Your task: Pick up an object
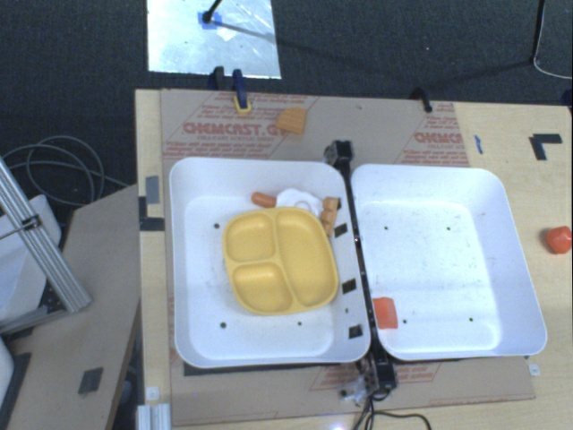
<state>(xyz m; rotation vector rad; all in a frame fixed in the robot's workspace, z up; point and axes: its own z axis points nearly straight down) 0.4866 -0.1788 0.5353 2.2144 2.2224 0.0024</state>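
1. A red block [384, 312] lies in the right bin [448, 240], at its near left corner
2. A yellow divided plate [279, 261] sits mid left bin [192, 267]
3. Just beyond the plate: an orange piece [264, 200], a white item [298, 201], a tan piece [329, 210]
4. A tan block [291, 120] lies on the bench [501, 133] past the bins

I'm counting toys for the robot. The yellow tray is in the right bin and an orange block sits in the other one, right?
Not quite. The camera view shows the yellow tray in the left bin, and the orange block sits in the other one, the right bin.
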